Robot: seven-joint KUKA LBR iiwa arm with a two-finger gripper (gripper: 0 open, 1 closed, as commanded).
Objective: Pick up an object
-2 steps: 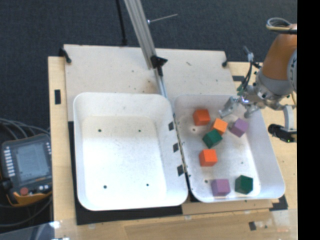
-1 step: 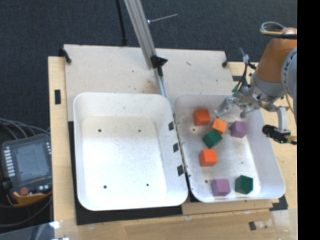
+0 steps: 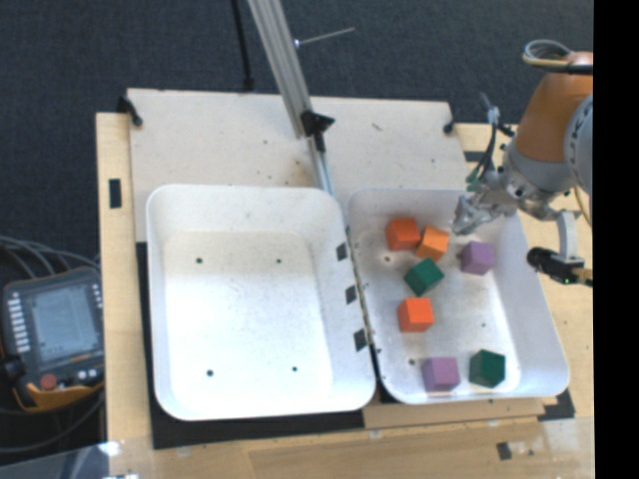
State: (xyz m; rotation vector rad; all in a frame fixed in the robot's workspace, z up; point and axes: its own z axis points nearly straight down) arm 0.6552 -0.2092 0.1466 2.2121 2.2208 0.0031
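Note:
The right bin (image 3: pixel 534 312) holds several small blocks. Two orange blocks (image 3: pixel 403 234) (image 3: pixel 434 242) sit together near its far side, with a green block (image 3: pixel 423 275) just below them and a purple block (image 3: pixel 477 257) to their right. A third orange block (image 3: pixel 416 313) lies mid-bin. Another purple block (image 3: pixel 439 372) and a dark green block (image 3: pixel 487 367) rest near the front edge. My gripper (image 3: pixel 466 220) hangs over the bin's far right part, just above and between the second orange block and the first purple block. Nothing is seen between its fingers.
The left bin (image 3: pixel 175 267) sits beside the right one, their rims touching along the middle. A slanted metal pole (image 3: pixel 285 63) rises behind the bins. A teach pendant (image 3: pixel 55 332) lies off the bench at the left.

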